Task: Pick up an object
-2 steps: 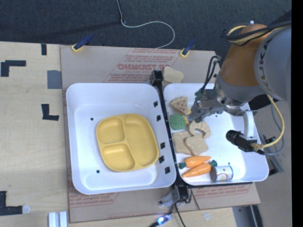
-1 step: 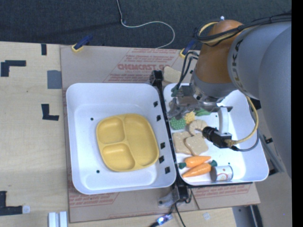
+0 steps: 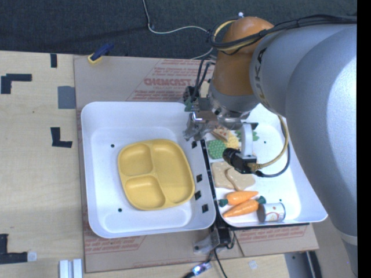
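Observation:
My gripper point(image 3: 215, 133) reaches down into the right bin point(image 3: 301, 204) near its left wall, under the orange wrist band. It hangs just above a small pile of toy food: a yellow corn piece point(image 3: 233, 139), a green piece point(image 3: 216, 149) and a tan bread slice point(image 3: 231, 176). Closer to the bin's front lie two orange carrots point(image 3: 240, 203) and a small can point(image 3: 271, 212). The arm hides the fingertips, and nothing is seen held between them.
The left bin point(image 3: 95, 132) holds a yellow divided plate point(image 3: 155, 173). The grey arm covers the right bin's far and right parts. Cables trail over the cardboard behind the bins. A blue and yellow item point(image 3: 101, 52) lies at the back left.

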`<state>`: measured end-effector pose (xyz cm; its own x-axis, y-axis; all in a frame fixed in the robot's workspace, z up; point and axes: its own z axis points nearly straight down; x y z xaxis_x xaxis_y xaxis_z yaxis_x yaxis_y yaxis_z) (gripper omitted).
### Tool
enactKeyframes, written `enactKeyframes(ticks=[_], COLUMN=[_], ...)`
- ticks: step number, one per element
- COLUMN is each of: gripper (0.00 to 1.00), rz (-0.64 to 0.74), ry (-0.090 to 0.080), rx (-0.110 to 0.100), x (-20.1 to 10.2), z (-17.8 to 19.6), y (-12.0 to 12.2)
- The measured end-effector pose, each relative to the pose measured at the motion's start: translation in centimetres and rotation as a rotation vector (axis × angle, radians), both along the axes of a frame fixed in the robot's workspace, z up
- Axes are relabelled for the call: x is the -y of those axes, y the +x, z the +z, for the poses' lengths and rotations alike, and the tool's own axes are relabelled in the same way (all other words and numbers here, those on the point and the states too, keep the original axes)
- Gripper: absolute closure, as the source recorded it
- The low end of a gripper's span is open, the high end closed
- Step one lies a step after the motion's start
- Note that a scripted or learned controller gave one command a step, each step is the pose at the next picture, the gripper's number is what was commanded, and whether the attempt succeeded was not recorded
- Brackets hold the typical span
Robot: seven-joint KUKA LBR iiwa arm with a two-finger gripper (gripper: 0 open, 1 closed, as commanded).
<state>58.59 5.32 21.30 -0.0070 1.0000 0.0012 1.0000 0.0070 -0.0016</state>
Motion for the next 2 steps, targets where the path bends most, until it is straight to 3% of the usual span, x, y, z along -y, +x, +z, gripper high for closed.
enactKeyframes(ticks=[1,2], gripper=[1.0,1.0], rz=[-0.005,-0.006], ry=[-0.001,-0.003], rx=[0.001,-0.002], x=[0.0,0.2], z=[2.2,0.1], y=[0.5,0.0])
